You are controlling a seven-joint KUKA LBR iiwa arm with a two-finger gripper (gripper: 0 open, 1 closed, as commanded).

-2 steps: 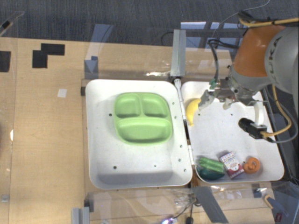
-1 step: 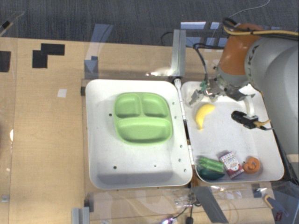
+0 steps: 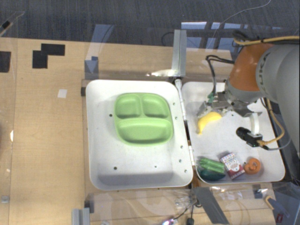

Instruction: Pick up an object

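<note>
While the arm hangs over the right bin (image 3: 276,170), the likeliest target is the banana (image 3: 208,121), lying on the bin floor in its upper left part, close to the wall shared with the left bin (image 3: 101,125). Its long axis runs on a slant, from lower left up to upper right. The upper right end sits directly under the gripper (image 3: 214,106); the rest of the fruit extends down and left from the tool, clear of it.

Gripper state: dark finger shapes appear to flank the banana's upper end, but the wrist and cables mask the tips. Cannot tell whether they are spread or pinching; no grasp confirmed.

Judgement: the coming move turns on that offset. The fruit's middle lies down-left of the tool, so a closure here would catch only the end, and the banana may pivot or slip. The closing line should cross the slanted axis, not run along it.

Other items, all along the near edge of the same bin, well apart from the banana: green object (image 3: 211,168), small printed box (image 3: 231,164), orange fruit (image 3: 253,166). A green divided tray (image 3: 143,118) sits in the left bin. Both bins rest on the wooden tabletop (image 3: 42,144).
</note>
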